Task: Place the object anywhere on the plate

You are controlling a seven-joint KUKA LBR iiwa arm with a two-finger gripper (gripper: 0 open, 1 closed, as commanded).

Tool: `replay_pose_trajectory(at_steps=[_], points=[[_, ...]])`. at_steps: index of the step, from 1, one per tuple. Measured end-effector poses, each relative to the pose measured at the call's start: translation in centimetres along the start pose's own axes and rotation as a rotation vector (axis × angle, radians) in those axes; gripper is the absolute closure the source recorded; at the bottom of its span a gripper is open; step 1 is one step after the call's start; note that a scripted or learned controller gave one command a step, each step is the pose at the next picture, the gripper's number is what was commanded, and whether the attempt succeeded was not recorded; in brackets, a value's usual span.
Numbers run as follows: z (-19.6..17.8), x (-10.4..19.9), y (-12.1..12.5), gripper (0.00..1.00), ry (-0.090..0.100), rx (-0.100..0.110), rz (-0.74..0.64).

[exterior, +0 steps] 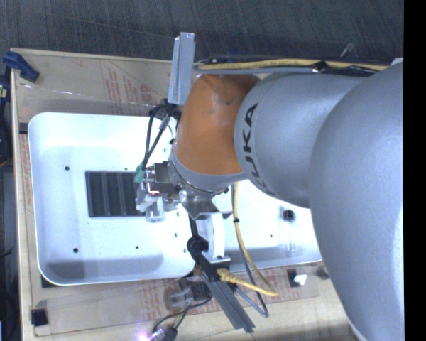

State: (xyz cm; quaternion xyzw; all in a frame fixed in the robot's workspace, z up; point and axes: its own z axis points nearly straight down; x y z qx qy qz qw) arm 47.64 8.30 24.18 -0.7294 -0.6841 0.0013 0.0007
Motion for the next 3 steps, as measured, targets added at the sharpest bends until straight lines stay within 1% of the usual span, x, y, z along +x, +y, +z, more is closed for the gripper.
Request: replay_pose_trajectory(at_steps=[1,2,3], points=[[15.1,6.7,0.8,1.00,-0.001,0.003,0.267],[5.1,-1.1,0.0,1.00,0.001,0.002,0.391],[7.3,3.8,-0.4,1.00,-0.001,0.005,0.919]])
